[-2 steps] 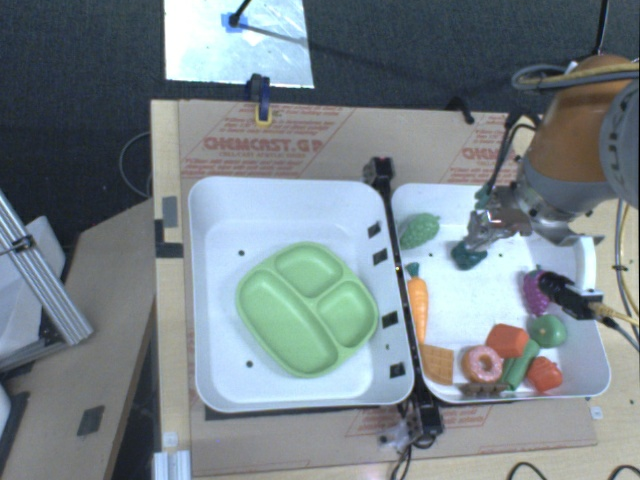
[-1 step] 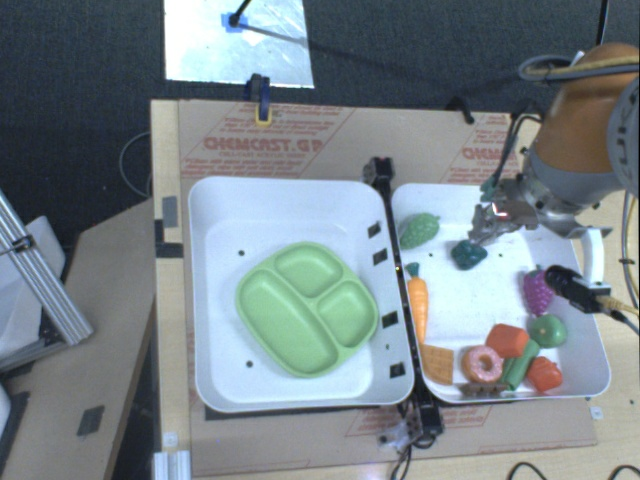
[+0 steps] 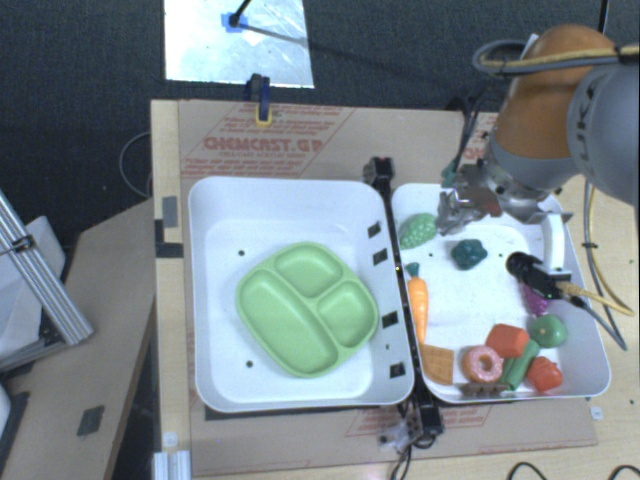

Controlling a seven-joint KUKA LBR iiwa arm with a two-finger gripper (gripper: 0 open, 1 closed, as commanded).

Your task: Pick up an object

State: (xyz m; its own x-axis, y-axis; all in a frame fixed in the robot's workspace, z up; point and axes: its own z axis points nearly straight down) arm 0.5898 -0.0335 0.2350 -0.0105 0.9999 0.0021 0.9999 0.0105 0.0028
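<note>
My gripper (image 3: 452, 214) hangs over the back of the right bin (image 3: 590, 353), under the grey and orange arm. A pale green bumpy toy (image 3: 418, 232) lies just to its left, and a dark teal toy (image 3: 468, 254) lies just in front of it. An orange carrot (image 3: 417, 308) lies along the bin's left wall. At the front are a tan cracker (image 3: 436, 361), a pink donut (image 3: 483, 365), an orange-red piece (image 3: 507, 339), a green piece (image 3: 548, 330) and a red piece (image 3: 544, 375). Nothing shows between the fingers.
The left bin (image 3: 220, 218) holds a light green divided plate (image 3: 305, 308). A black divider with clips (image 3: 385, 238) runs between the two bins. A silvery sheet (image 3: 235, 28) lies on the dark floor behind the bench.
</note>
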